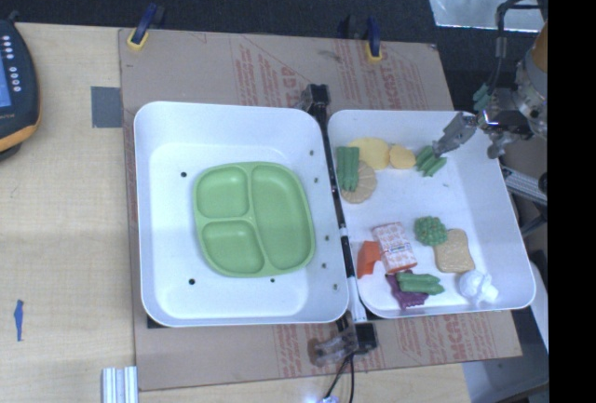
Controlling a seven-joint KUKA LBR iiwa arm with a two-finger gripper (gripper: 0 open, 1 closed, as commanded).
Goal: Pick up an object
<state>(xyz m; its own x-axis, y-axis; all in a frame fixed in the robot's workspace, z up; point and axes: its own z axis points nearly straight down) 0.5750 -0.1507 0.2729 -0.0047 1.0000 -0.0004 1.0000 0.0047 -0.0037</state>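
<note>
My gripper [473, 142] hangs over the far right corner of the right bin [494, 196], its two fingers spread apart with nothing between them. The left finger [455, 132] slants down toward a small green piece [430, 160] and its tip lies right beside it. Also in this bin are a green bean strip [347, 168], a yellow lump [372, 150], a small yellow piece [402, 156], a tan round cookie [362, 186], a red-and-white packet [395, 246], a broccoli floret [429, 230], a tan cracker [454, 251] and a white crumpled item [478, 287].
The left bin [158, 206] holds a green divided plate [253, 218]. An orange piece [369, 257] and a purple-and-green item [414, 286] lie at the right bin's near edge. A black-and-orange pendant [14, 80] lies at the bench's far left. Clamps [372, 40] hold the cardboard's back edge.
</note>
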